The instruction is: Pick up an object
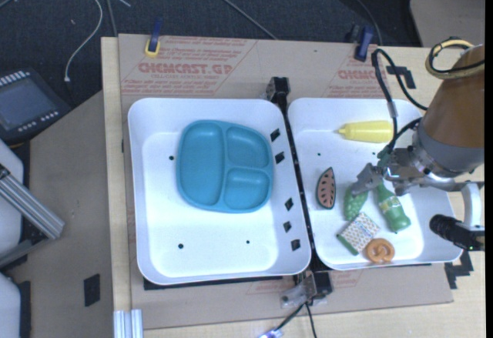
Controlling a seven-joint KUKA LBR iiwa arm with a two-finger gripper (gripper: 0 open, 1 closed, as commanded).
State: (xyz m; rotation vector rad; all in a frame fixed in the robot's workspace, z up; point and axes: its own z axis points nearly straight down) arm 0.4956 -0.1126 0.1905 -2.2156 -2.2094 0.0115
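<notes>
Below, at the near edge of the bench point(208, 294), a bare cardboard sheet carries two white bins side by side, and dark carpet with loose cables lies beyond it. Taking the right bin point(323, 117) as the landmark: the left bin point(154, 198) touches its left wall and holds one blue divided plate point(225, 165). Inside the right bin, nearest first, lie one orange pretzel point(378, 250), one checkered packet point(358, 232), two green pieces point(393, 211) point(355, 202), one watermelon slice point(326, 188) and, farthest, one yellow bottle point(366, 130). The gripper point(383, 179) hangs low over the green pieces, right at their upper ends; whether its fingers are spread or closed I cannot tell
</notes>
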